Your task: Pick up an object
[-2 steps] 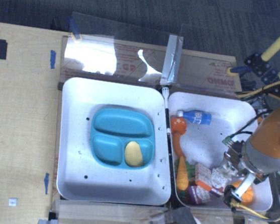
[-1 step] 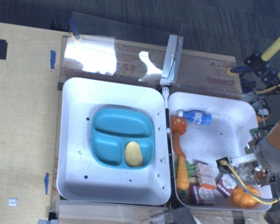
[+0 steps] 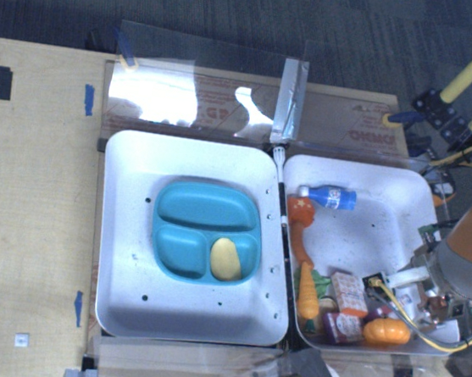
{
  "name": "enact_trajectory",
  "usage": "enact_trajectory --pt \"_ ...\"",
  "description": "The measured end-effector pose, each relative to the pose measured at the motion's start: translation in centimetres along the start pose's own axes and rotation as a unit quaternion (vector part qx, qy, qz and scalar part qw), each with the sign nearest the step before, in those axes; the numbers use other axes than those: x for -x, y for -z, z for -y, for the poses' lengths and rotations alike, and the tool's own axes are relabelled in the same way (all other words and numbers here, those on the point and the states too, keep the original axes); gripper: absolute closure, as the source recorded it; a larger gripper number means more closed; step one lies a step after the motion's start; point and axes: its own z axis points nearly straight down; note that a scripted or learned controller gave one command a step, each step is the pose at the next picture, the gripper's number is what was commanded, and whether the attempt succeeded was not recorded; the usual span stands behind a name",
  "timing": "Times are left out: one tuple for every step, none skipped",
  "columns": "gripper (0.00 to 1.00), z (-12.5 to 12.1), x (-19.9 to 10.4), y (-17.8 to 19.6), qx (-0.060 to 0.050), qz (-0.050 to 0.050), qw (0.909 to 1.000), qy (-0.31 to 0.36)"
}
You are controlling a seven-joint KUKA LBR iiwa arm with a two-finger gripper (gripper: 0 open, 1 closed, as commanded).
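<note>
The arm came in at the right edge of the right bin (image 3: 389, 189), its claw (image 3: 422, 293) low over that bin's near right corner, close to the heap of things there; whether the claw was clenched or released could not be told, since cables and the wrist hid its tips, and nothing could be seen held in it. The step in hand looked like the approach, with no pick made. The nearest candidate was the orange fruit (image 3: 386, 332), lying against the near wall of the right bin just beside the claw. The next move would likely call for a short shift toward the near wall, centred over the fruit, then a straight drop clear of the neighbours packed against it. Counted: two white bins on the counter (image 3: 18, 225). The left bin (image 3: 121, 289) carried one blue tray (image 3: 190, 212) with three compartments, and one yellow lemon (image 3: 226, 259) lay in the tray's near right compartment. The right bin held one bottle (image 3: 329, 197) by its far wall, one carrot (image 3: 308, 293) along its left wall, one red piece (image 3: 300, 212) at its far left, one pale box (image 3: 349, 292), one purple packet (image 3: 341, 326) and the one orange fruit; some green bits among them were too jumbled to count.
</note>
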Motion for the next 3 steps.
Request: enact_trajectory --pt "0.0 6.6 -1.2 0.9 -0.004 0.003 1.0 0.001" --pt "0.0 8.1 -11.5 10.0 -0.001 0.001 0.9659 0.259" --pt "0.0 9.2 -1.6 1.1 -0.004 0.003 0.9365 0.351"
